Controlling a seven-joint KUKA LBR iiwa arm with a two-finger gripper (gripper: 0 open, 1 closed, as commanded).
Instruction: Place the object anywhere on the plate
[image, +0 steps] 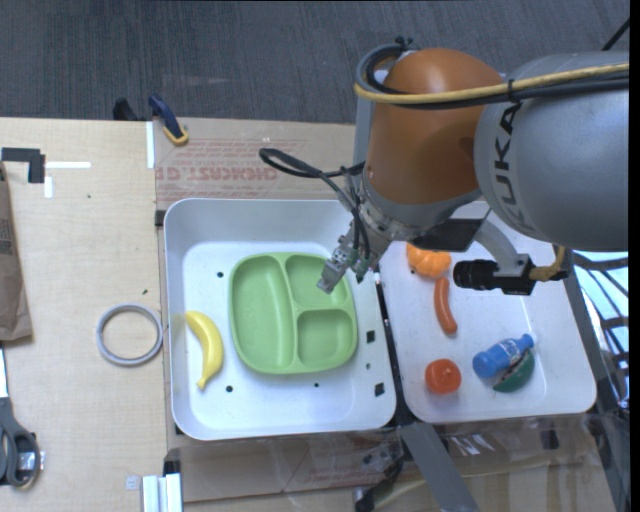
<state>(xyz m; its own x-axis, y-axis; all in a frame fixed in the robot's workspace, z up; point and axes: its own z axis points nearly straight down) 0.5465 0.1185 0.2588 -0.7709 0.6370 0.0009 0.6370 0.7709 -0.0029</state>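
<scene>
A green divided plate (292, 315) lies in the left white bin (190, 260). Beside its left edge a yellow banana (206, 345) lies on the bin floor. My gripper (338, 268) hangs over the plate's upper right corner, close to the wall between the two bins. I see nothing held at its tip. The grey arm with its orange band fills the upper right and hides the back of the right bin.
The right bin (570, 390) holds an orange fruit (430, 261), an orange carrot-like piece (444, 306), a small red-orange ball (442, 376) and a blue and green toy (505, 361). On the bench at left lie a grey ring (130, 333) and scissors (18, 452).
</scene>
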